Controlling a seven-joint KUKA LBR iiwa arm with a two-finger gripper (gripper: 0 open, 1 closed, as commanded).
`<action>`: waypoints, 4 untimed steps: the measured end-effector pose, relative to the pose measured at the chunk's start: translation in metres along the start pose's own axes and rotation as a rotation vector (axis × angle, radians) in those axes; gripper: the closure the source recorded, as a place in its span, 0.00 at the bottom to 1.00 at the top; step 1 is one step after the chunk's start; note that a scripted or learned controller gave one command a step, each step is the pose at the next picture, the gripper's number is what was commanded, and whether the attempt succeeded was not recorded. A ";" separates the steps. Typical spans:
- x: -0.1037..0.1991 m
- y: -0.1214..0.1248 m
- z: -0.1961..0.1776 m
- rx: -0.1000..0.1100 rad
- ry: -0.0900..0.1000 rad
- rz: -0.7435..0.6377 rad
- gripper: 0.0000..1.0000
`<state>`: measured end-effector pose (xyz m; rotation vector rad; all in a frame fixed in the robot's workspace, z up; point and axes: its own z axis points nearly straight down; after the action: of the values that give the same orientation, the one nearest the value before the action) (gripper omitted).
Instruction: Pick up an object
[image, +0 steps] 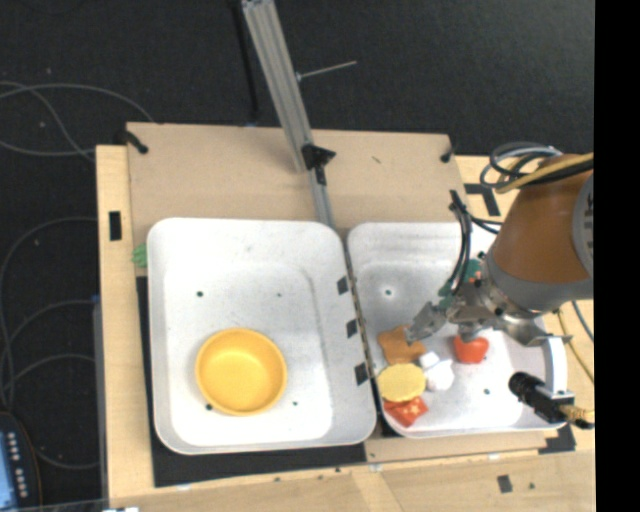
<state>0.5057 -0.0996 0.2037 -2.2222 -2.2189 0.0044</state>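
camera view, looking down at a slant: nearest the lens, just below the pincer (440, 322), a small heap sits in the right bin (400, 260) — a red piece (406, 410), a yellow disc (400, 381) on top of it, and white lumps (436, 372) beside it. a brown block (396, 345) lies close to the pincer's tip, a red-orange toy (471, 348) just to its arm side. whether the pincer is open, or has hold of anything, cannot be told from here. a clean pick likely calls for singling out one piece at the heap's edge, probably the brown block, and descending straight onto it. far across, in the left bin (250, 250), rests a yellow bowl (240, 371). no brand, label or writing can be read anywhere.
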 end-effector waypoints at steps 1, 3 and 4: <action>-0.005 -0.001 0.043 0.001 0.000 -0.001 0.00; -0.002 -0.001 0.073 -0.007 0.001 0.004 1.00; -0.002 -0.008 0.016 -0.010 0.000 -0.004 1.00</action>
<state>0.4975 -0.1016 0.1875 -2.2224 -2.2285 -0.0059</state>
